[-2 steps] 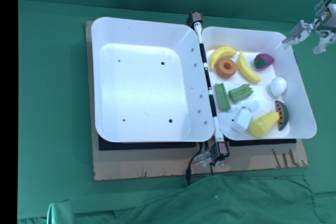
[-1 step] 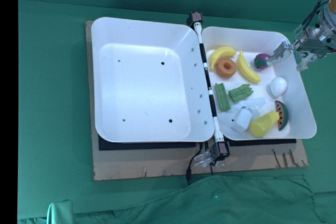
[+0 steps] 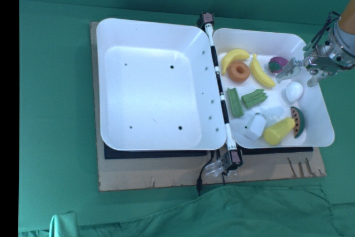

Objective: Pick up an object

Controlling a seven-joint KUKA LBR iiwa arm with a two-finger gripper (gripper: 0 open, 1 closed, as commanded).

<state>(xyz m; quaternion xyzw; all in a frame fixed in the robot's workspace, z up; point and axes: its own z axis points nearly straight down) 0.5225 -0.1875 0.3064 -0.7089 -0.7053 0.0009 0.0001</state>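
Observation:
The right bin holds several toy foods. Among them are two yellow bananas, an orange donut, a purple and green piece and a white egg. Nearer the front lie green asparagus, a green stick, a white carton, a yellow pear-like piece and a watermelon slice. My gripper hangs over the bin's right part, just above the egg and right of the purple piece. It is open, with nothing between its fingers.
The left bin stands beside the right one, with a black and white hinge bar between them. Both rest on a cardboard sheet over green cloth. The arm's orange band is at the right edge.

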